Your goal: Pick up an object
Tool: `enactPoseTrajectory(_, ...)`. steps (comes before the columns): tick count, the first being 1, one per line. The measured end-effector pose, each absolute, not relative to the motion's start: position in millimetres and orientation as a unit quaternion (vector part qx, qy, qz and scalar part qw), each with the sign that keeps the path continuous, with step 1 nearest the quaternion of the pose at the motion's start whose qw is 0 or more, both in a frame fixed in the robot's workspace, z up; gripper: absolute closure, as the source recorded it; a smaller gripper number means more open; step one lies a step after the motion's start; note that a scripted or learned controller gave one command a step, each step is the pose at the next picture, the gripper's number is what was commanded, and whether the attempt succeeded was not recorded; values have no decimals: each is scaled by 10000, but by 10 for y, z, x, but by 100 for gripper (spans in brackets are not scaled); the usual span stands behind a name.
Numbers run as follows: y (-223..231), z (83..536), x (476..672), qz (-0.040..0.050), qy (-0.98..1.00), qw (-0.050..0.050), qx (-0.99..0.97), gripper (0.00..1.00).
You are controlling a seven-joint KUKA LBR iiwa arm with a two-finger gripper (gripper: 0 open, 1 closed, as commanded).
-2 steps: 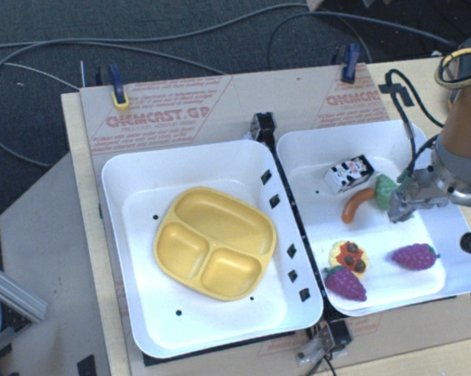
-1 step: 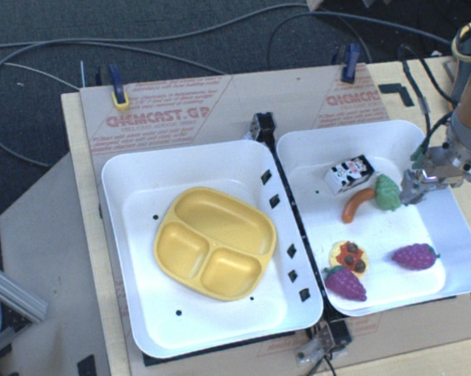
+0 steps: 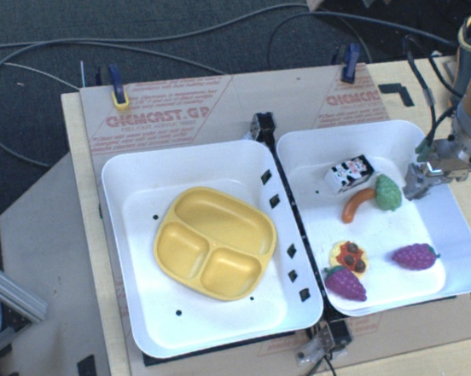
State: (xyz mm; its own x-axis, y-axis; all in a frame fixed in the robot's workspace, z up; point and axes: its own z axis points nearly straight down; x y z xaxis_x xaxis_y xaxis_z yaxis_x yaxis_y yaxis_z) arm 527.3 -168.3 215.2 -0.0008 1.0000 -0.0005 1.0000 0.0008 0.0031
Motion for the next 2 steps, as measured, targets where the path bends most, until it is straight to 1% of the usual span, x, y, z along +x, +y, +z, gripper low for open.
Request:
enactPoseTrajectory(1,-1125,2189,5316,10,7096,-14,7046,100)
enactPoseTrajectory(2,-687,2147,5422,5,7089,-9,7053,100)
